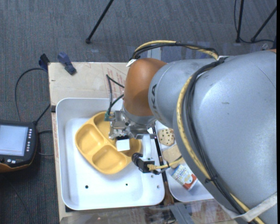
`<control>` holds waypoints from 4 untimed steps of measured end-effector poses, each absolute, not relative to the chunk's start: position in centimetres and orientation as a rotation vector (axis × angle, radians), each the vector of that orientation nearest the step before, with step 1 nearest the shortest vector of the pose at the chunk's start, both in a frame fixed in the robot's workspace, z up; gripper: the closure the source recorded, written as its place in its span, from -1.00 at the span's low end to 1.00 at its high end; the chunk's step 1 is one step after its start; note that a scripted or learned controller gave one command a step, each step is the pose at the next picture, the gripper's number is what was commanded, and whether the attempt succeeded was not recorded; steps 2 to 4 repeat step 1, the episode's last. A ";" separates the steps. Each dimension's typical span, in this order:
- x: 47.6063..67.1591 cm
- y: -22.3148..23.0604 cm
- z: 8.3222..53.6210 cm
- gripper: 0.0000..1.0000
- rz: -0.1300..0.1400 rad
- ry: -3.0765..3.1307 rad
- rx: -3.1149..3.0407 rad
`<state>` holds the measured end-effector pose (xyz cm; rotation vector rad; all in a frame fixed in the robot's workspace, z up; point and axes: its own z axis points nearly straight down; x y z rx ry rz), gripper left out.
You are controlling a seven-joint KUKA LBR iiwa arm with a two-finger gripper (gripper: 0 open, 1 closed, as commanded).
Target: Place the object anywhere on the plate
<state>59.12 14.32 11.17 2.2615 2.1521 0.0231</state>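
A yellow divided plate (99, 146) lies in the left white bin (74, 190), toward its upper middle. My gripper (120, 133) hangs over the plate's right side, below the orange wrist band (140, 90). A small white block (123, 144) sits right at the gripper's tip, over the plate's right rim area. Whether the block is gripped or resting on the plate is hidden by the wrist.
The right bin (177, 195) holds a round speckled cookie (166, 136), a tan piece (173, 152) and a small white, blue and red carton (185, 177). The arm's bulk covers most of that bin. A black and yellow cable fitting (143, 164) hangs near the bins' divide.
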 end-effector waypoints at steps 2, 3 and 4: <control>58.9 14.4 10.8 -1.00 0.015 2.156 2.267; 58.9 14.4 10.8 -1.00 0.015 2.156 2.267; 58.9 14.4 10.8 -1.00 0.015 2.156 2.267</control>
